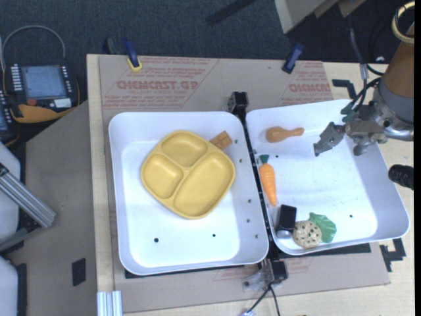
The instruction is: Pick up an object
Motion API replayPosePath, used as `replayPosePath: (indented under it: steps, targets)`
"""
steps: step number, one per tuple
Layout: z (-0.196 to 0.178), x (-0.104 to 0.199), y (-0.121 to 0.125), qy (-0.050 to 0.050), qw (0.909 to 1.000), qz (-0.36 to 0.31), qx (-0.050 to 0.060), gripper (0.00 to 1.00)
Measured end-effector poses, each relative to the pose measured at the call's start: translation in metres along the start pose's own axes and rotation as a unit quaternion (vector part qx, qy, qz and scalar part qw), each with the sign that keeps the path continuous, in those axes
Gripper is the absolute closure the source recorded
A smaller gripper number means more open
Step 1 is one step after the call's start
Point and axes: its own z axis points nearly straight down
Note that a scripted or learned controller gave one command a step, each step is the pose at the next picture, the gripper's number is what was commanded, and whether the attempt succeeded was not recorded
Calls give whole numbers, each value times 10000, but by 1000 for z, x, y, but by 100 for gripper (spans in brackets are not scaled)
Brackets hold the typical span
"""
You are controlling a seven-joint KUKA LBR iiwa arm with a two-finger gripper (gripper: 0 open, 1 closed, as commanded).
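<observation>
End effector: we are seeing the end effector (342,140) hanging over the far right part of the right bin (388,212), its two fingers spread apart with nothing between them.
Arm: we are watching the grey arm (401,78) reaching in from the right edge of the counter (197,78), its orange band sitting just above the wrist.
Nearest object: we are finding the tan drumstick-shaped toy (284,134) lying near the far left corner of the right bin, apart from the fingers and to their left.
Other candidates: we are noting the carrot (268,183) lying along the left wall of the right bin, and a black block (286,216), a speckled cookie (306,234) and a green leafy piece (324,225) crowding the near left corner, touching or nearly so.
Left bin: we are seeing the left bin (131,196) carrying a yellow divided plate (188,174), with a small brown block (221,139) at the plate's far right rim.
Step in hand: we are judging this as the approach, with no object picked yet.
Next move: we are expecting it to call for centring the open fingers over one piece, the drumstick toy being the closest and most isolated, then descending and closing; the clustered corner pieces look harder to separate.
</observation>
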Motion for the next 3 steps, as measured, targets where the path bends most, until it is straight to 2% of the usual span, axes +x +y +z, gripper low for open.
replayPosePath:
  steps: [1, 3]
  targets:
    - [-5, 0, 2, -8, 10000, -12, -54, 0]
    - [111, 8, 1, 0, 10000, -7, -17, 0]
